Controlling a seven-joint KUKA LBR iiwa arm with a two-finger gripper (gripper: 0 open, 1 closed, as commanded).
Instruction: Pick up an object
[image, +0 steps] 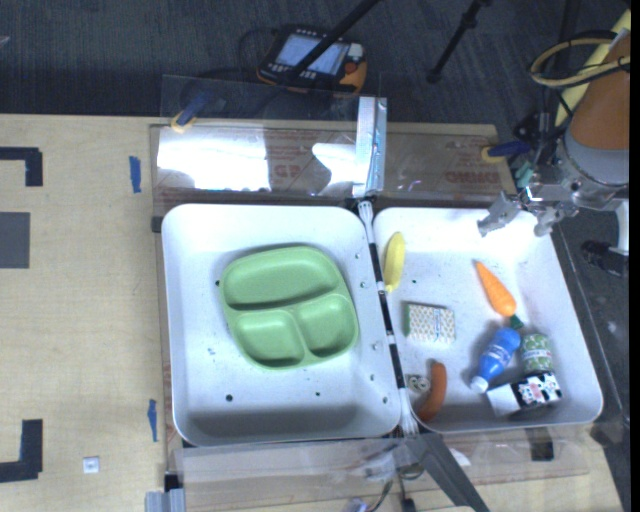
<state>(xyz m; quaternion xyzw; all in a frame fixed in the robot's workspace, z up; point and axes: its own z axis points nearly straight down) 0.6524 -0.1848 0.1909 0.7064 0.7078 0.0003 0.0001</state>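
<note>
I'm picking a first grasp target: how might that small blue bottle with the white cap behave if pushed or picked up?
The small blue plastic bottle with the white cap lies on its side, so its round body would probably roll when nudged. It looks light and stiff, and its smooth surface may slip. A green-capped item sits close beside it in the right white bin, so a push would likely disturb that too.

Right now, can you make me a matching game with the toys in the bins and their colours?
Things:
1. tray
2. carrot
3. bottle
4. banana

Colours:
A. blue
B. yellow
C. green
D. orange

Pairs: 1-C, 2-D, 3-A, 4-B
</note>
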